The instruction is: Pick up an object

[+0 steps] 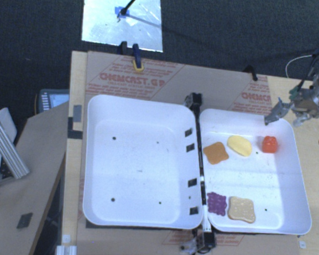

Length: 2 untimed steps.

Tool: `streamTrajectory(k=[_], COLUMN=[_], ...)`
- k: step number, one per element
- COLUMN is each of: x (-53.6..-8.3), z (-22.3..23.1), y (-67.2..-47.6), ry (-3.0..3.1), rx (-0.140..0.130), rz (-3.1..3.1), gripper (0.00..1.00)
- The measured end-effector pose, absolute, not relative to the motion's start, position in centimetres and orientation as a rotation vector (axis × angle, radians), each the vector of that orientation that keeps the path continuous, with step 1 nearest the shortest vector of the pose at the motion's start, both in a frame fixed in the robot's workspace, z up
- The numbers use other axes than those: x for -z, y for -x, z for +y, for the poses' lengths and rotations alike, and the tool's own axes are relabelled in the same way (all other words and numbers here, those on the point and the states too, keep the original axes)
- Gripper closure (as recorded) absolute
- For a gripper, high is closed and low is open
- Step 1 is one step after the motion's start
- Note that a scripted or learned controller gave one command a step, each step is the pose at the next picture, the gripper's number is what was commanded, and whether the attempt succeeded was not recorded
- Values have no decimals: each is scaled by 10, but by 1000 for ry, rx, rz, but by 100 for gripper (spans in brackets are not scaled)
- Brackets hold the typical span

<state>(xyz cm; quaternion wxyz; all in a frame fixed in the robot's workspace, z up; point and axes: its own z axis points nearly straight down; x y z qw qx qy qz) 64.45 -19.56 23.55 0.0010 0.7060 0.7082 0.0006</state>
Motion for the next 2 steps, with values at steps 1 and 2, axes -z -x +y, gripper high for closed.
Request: streamTrajectory(k=[1, 2], x=[-379, -381], z=[-189, -189], y=[-671, -670], ry=[-2200, -2204], rx=[-16, -5], rz=[2216, 2227], gripper=[0, 100])
